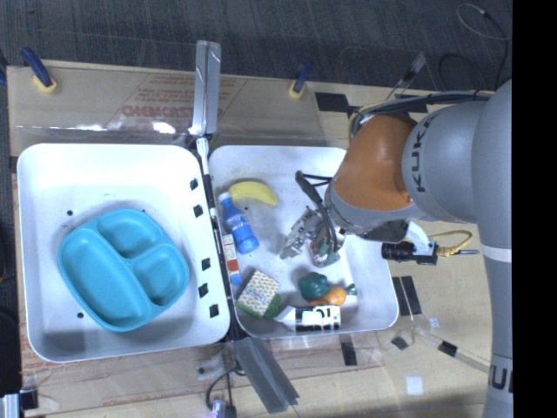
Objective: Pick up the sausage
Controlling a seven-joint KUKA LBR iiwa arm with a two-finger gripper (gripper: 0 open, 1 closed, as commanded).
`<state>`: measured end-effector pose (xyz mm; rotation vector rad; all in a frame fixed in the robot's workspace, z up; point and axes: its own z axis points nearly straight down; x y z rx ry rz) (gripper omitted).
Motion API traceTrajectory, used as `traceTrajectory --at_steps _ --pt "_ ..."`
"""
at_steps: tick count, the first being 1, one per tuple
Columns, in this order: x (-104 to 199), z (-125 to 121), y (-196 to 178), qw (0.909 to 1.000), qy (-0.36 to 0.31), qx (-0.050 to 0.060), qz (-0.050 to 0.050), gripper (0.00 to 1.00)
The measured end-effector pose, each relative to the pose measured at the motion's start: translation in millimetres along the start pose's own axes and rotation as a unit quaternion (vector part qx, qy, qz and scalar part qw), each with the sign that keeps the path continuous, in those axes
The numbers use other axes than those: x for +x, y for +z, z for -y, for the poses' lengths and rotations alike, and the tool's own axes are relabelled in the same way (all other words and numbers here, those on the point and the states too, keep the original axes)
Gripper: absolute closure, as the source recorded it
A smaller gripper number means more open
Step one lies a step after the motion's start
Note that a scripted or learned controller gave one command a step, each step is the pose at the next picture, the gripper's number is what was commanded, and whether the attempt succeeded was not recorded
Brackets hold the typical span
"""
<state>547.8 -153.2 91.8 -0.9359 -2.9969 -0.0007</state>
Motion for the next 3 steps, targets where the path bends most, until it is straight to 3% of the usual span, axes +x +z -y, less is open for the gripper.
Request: traceTrajectory --at_steps 1,2,3 --pt "32.4 76.1 -0.9 0.9978 -0.066 -0.001 0.002 1.00" --pt "27.2 73.9 -4.7 0.9977 -0.066 -0.003 0.012 0.00" --pt "24.2 4.5 -28.0 0.9996 0.029 0.000 0.001 0.00"
